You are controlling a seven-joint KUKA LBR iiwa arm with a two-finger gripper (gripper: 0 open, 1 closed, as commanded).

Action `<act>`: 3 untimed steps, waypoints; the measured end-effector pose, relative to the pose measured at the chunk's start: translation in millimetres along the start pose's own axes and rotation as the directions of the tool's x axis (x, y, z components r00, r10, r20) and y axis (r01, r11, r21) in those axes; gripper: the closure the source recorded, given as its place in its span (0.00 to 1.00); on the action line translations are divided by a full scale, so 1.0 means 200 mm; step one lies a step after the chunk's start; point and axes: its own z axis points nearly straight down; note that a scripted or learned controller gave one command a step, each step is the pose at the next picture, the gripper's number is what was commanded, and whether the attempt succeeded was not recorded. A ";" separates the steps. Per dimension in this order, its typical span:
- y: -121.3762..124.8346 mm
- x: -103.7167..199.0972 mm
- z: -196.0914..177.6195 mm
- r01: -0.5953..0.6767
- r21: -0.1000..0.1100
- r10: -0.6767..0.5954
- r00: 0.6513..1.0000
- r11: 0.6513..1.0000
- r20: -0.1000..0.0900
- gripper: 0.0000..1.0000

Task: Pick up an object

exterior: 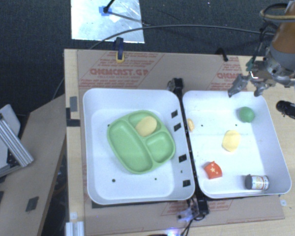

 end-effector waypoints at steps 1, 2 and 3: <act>0.01 0.00 -0.04 0.002 -0.012 -0.002 1.000 1.000 0.002 0.00; 0.02 0.00 0.17 0.002 -0.010 -0.002 1.000 1.000 0.002 0.00; 0.04 -0.01 0.37 0.003 -0.010 -0.003 1.000 1.000 0.002 0.00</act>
